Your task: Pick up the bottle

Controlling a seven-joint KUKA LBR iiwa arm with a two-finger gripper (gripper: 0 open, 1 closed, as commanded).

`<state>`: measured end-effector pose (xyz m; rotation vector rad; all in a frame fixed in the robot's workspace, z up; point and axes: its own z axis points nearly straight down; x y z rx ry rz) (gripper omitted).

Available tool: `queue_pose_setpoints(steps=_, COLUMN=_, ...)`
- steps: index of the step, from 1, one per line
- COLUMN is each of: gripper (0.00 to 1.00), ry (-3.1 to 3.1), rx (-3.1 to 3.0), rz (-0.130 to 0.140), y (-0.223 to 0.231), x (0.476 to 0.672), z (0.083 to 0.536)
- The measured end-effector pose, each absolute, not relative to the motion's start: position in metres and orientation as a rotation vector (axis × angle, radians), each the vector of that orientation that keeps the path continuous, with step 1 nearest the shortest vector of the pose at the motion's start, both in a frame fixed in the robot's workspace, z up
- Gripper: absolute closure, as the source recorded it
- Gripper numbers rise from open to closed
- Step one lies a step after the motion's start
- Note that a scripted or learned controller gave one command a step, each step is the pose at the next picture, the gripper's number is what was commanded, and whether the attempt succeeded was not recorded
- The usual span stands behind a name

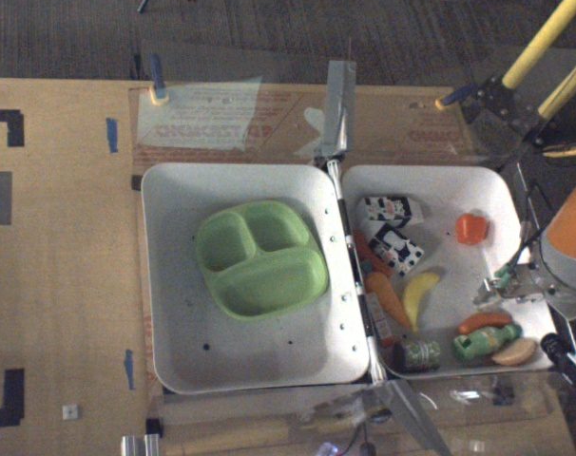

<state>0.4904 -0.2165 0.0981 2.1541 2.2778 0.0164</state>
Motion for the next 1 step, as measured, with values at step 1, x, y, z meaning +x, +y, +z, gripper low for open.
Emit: queue_pose_setpoints(steps=1, gripper=1.00, ry=2.273, rx=2.154, rz=0.017, y=-0.2171, x=0.4909, z=0.1079)
